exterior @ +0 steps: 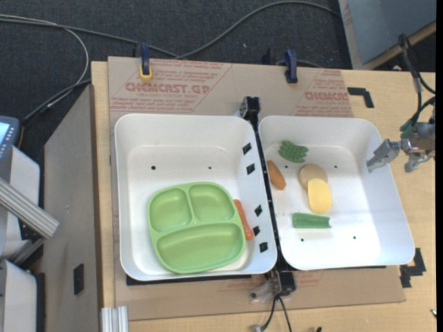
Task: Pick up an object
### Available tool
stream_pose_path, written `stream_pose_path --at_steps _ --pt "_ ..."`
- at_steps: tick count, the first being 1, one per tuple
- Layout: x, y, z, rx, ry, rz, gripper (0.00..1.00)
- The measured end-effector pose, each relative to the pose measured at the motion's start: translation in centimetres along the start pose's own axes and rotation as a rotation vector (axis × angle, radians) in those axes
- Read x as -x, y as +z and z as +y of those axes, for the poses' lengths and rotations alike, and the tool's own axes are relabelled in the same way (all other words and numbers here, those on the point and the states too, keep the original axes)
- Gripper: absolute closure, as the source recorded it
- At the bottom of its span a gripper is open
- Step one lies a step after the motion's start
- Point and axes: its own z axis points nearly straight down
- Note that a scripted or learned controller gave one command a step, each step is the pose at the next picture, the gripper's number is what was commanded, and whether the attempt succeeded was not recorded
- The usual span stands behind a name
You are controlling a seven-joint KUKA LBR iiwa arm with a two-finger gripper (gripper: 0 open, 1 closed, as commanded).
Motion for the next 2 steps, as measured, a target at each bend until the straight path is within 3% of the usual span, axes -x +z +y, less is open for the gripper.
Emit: stream_pose_path --at_steps 1,2 --pt "-0.1 -0.6 0.2 0.011 -0.003 -0.003 0.0" --pt "-0.2 5.7 -0.1 0.005 -0.002 0.0 0.0"
